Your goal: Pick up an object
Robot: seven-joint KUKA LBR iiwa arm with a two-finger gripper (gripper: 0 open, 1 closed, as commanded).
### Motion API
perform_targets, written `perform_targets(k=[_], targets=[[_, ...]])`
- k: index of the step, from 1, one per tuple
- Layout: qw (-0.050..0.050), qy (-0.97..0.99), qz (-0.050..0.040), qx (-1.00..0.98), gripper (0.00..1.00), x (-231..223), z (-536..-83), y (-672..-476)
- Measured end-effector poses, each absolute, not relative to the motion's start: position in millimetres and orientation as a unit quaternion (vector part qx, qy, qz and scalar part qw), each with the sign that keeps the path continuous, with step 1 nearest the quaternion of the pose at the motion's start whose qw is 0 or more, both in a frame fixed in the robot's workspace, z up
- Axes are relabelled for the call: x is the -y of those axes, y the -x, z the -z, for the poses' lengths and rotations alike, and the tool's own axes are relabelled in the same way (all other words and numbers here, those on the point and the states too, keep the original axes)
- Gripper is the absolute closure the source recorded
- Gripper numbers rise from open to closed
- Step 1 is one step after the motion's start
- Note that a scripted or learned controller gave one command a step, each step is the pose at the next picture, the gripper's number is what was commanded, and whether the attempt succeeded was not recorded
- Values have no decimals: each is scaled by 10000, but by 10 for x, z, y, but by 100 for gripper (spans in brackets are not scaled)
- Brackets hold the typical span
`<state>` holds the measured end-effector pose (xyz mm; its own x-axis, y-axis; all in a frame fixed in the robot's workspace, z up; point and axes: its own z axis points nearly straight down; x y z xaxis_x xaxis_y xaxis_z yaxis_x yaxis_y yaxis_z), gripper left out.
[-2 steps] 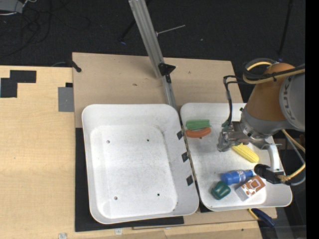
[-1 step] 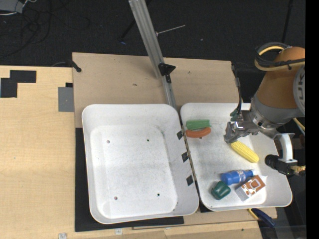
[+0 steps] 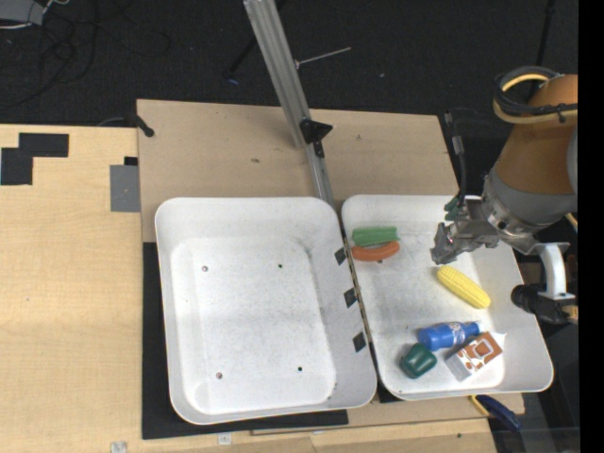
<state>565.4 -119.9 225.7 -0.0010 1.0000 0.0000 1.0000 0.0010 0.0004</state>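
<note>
Nothing lifted yet: fingers [image 3: 451, 243] low in the right bin [image 3: 406, 295], spread unreadable and no object seen between them, corn [image 3: 463, 286] just below, green-and-orange piece [image 3: 375, 243] to their left, grasp and lift still to do.

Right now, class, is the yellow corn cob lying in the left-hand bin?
No. The corn cob lies in the right bin, just below the gripper.
</note>
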Motion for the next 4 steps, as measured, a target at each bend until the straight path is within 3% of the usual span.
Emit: perform_targets(k=[4], targets=[[-11, -7052, -1, -7090, 100, -829, -2434, -6315]])
